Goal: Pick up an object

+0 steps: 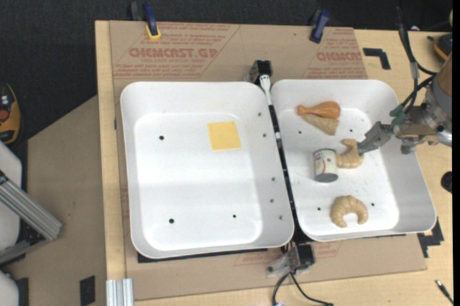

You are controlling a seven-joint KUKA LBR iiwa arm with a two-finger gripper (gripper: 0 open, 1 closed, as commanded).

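Observation:
My gripper (376, 136) reaches in from the right over the right bin (402, 186), its tip just right of a small tan pastry piece (350, 155). Touching that piece on its left lies a small grey and white can (325, 165) on its side. A chicken drumstick (320, 113) lies toward the bin's back. A croissant (348, 210) rests near the bin's front. The left bin (144, 175) holds a flat yellow cheese slice (224, 135).
The two bins meet along a black seam (279, 154) in the middle. The grey arm (435, 114) and its cables stand over the right bin's right rim. Blue clamps (150, 17) pin the cardboard base at the back.

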